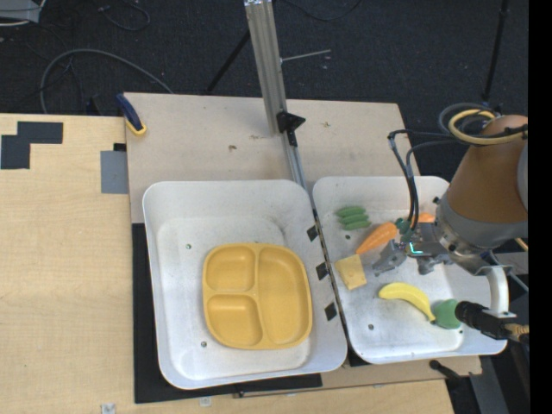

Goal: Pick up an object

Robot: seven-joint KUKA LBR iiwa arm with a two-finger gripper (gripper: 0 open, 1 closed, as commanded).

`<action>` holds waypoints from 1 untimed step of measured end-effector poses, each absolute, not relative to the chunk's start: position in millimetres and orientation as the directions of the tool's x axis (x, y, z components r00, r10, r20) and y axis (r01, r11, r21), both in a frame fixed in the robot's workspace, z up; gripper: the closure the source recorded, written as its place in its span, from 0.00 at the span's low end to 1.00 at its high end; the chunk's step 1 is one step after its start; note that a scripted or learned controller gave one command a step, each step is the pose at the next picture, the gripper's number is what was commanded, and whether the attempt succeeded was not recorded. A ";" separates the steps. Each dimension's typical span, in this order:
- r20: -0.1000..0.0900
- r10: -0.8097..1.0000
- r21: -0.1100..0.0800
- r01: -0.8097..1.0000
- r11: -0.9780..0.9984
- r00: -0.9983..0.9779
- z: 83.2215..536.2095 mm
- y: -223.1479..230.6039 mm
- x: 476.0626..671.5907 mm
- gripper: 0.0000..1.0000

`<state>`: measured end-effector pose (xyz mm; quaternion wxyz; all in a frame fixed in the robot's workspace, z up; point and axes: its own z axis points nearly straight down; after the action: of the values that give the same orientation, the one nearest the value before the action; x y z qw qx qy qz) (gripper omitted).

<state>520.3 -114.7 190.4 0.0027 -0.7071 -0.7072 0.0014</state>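
Arm (487,179): grey, with orange band, entering from the right over the right bin (379,339). Gripper (404,255): low inside that bin, beside the carrot; whether the jaws are open or closed cannot be told, and nothing is seen between them.

Right bin, shallow white plastic, contents:
- carrot (377,236), orange, tapered, lying at a slant, just beside the gripper;
- green ridged piece (352,217), near the bin's far side;
- pale yellow block (351,272), wedge-like, near the left wall;
- banana (407,297), yellow, curved, smooth;
- green round object (447,314), beside the banana's tip.

Left bin (172,222), same white plastic: one yellow plate (257,296), rounded, with three compartments.

Table (207,136): pale board; aluminium post (268,59) standing behind the bins.
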 end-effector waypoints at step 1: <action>0.002 1.000 -0.005 1.000 0.000 0.000 190.8 -114.7 520.6 0.00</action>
<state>520.6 -114.7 190.8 0.0022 -0.7071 -0.7072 0.0011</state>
